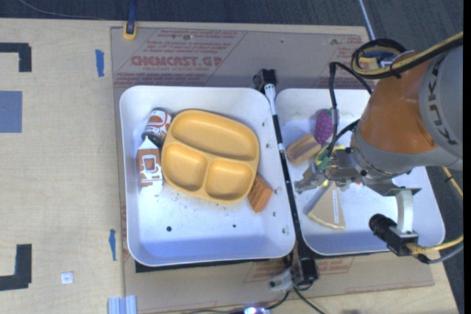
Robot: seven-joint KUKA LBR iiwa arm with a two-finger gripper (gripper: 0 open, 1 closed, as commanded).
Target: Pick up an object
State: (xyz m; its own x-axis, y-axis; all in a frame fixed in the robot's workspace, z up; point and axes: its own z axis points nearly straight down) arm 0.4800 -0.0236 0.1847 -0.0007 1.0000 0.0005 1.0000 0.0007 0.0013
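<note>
The gripper (318,176) hangs low over the right bin (430,232), beneath the arm's orange band (394,118); whether it is apart or together cannot be told from this view. Just below it lies a pale wedge-shaped piece (328,212), very near, contact unclear. Just above it sits a tan block (302,148), and beyond that a purple object (324,126). Well to its left, in the left bin (213,243), rest a yellow divided tray (209,155) and a small orange-brown block (260,195).
</note>
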